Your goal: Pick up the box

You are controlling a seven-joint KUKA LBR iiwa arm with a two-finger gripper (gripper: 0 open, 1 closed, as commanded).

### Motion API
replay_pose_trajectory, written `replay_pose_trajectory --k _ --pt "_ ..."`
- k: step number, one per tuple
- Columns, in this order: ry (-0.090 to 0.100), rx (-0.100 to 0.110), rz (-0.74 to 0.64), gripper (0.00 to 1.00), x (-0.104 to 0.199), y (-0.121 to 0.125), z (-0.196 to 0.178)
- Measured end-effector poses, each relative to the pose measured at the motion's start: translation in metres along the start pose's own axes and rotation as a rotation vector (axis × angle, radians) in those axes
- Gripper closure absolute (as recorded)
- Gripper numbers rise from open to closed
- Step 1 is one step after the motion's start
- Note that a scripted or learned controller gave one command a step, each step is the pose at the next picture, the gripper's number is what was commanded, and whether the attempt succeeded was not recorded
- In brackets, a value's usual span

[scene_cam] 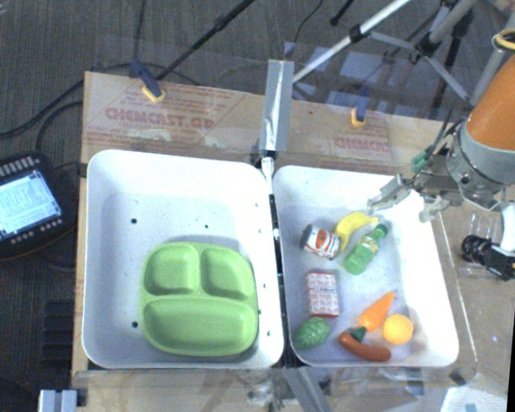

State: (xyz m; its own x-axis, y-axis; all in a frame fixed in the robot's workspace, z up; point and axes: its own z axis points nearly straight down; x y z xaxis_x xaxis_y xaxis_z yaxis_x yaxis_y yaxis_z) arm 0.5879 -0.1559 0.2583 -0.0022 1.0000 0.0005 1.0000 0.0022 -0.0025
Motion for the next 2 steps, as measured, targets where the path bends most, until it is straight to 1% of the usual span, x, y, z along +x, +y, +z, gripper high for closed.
replay_pose_trajectory --k 1,2 --pt "0.0 0.0 -0.091 0.0 0.066 0.03 0.034" --pt "0.0 0.002 -0.125 0.0 0.06 0.0 0.152"
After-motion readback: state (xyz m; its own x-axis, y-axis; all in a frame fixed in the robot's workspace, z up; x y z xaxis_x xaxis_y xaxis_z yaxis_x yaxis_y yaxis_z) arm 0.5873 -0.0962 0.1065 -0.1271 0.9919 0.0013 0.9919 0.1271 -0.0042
